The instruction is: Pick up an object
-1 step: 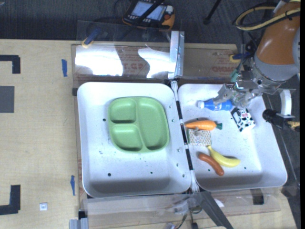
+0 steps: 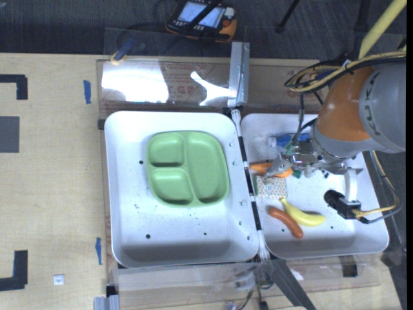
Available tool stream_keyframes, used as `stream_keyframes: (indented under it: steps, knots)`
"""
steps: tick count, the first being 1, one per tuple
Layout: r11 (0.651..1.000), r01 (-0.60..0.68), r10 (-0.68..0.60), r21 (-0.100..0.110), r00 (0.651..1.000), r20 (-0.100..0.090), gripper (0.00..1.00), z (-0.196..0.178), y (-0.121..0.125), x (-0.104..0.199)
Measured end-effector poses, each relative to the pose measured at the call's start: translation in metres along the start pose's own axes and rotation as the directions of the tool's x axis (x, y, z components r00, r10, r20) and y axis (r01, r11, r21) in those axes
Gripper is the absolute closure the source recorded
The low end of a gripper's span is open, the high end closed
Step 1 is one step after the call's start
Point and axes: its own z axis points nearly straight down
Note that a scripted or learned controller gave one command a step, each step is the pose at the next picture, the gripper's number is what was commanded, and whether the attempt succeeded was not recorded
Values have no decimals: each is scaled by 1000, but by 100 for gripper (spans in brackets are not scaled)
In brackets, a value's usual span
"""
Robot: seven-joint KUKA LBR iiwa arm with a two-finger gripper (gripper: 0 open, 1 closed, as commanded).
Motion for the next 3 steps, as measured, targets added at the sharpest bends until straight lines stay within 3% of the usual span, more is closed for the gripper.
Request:
stream_keyframes:
  steps: [1,2,3]
  knots:
    - [996,-86,86,14,996,1,0,16,38,0]
    - [996,-86,86,8,996,1,100,4,40,0]
    - [993,116,-116,15,993,-3,100,-83,52,81]
